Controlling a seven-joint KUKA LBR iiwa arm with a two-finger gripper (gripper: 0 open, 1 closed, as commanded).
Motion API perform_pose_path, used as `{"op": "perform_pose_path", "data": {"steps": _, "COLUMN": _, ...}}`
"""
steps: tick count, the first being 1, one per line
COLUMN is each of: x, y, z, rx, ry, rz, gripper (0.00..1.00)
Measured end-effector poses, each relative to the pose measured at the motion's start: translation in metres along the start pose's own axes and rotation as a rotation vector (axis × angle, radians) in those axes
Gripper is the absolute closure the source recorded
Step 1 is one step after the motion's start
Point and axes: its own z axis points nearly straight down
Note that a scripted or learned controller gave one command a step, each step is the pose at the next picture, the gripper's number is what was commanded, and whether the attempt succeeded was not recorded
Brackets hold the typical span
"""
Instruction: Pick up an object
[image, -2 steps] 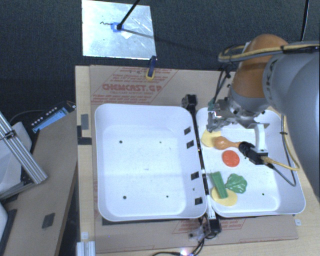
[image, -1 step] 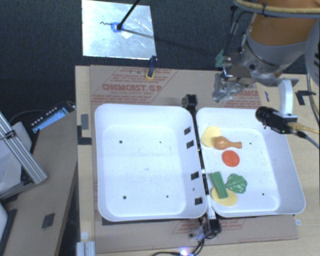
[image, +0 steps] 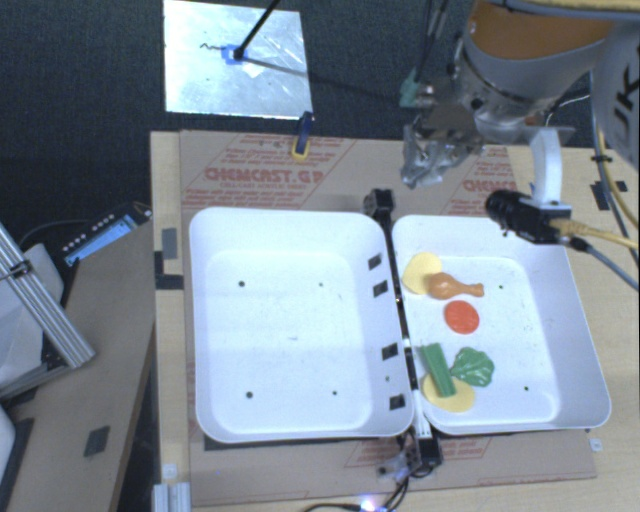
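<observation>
Objects to pick: you have five small toy foods in the right bin (image: 575, 300), clustered along its left wall. A pale yellow disc (image: 420, 270) sits nearest the far left corner, touching an orange drumstick (image: 455, 288). A red-orange disc (image: 461, 317) lies just nearer the front. A green stick (image: 434, 367), a leafy green piece (image: 472, 366) and a yellow piece (image: 452, 398) crowd the near left corner.

Gripper: the gripper (image: 428, 165) hangs above the bench beyond the far edge of the bins, over brown cardboard (image: 260, 170). You cannot tell from here whether it is released or clenched; nothing visibly sits in it.

Risks: the pieces touch or overlap, so a descent may nudge a neighbour or close on two at once. They also hug the bin wall and the black hinge clips (image: 385, 290) between the bins, which a finger could strike. Flat discs may slip out.

Left bin: the left bin (image: 280, 310) shows bare white floor with small dark specks.

Surface and room: white bins rest on printed cardboard over a wooden bench; dark carpet and a shiny metal sheet (image: 235, 60) lie beyond.
</observation>
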Motion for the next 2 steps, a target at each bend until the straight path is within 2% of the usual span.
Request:
{"op": "perform_pose_path", "data": {"steps": 1, "x": 0.038, "y": -0.022, "z": -0.03, "rx": 0.001, "ry": 0.002, "rz": -0.001, "gripper": 1.0}}
{"op": "perform_pose_path", "data": {"steps": 2, "x": 0.083, "y": -0.065, "z": -0.052, "rx": 0.003, "ry": 0.001, "rz": -0.001, "gripper": 1.0}}
